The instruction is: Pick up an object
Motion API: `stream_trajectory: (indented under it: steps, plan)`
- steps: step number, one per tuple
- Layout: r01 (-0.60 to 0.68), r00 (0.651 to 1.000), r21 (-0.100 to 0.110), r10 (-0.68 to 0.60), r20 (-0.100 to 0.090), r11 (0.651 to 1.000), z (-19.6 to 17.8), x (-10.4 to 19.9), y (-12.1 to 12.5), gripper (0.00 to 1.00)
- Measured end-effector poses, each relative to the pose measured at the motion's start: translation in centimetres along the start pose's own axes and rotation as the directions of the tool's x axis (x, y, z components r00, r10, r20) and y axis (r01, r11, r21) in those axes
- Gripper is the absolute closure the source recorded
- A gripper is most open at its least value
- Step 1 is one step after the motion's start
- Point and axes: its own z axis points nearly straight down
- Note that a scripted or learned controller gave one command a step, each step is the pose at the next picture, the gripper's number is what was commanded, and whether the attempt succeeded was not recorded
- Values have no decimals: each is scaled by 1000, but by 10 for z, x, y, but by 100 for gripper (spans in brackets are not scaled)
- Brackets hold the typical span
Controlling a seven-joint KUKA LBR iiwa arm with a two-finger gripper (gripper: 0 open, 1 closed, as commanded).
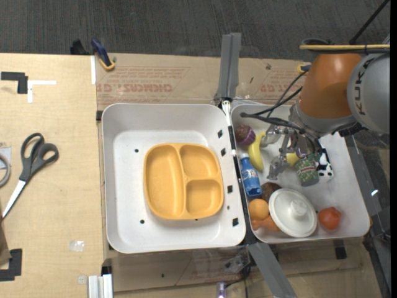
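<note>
My gripper point(293, 155) hangs over the middle of the right bin point(353, 194), under the orange wrist band. A green can point(307, 171) lies tilted just below and right of it, touching or very close to it. A small black-and-white object point(324, 166) sits beside the can. Left of the gripper lie a yellow banana point(256, 150), a purple round fruit point(245, 133) and a blue bottle point(250, 176). Toward the front are a white lidded bowl point(294, 212), an orange point(258, 209), a brown item point(271, 190) and a red tomato point(329, 218).
The left bin point(118, 185) holds a yellow divided plate point(183, 180). Scissors point(30, 160) lie on the wooden bench at far left. A blue clamp point(102, 53) sits by the cardboard behind the bins. A grey bar point(229, 67) rises between the bins at the back.
</note>
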Motion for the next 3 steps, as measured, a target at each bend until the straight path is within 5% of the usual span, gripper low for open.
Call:
stream_trajectory:
  steps: [1, 2, 3]
  plan:
    - [-74, 997, 2, 74, 3, 997, -24, 1, -83, 0]
    - [-108, 994, 0, 108, 3, 994, -2, -1, -86, 0]
    - [-323, 946, 0, 323, 3, 946, 0, 40, -37, 0]
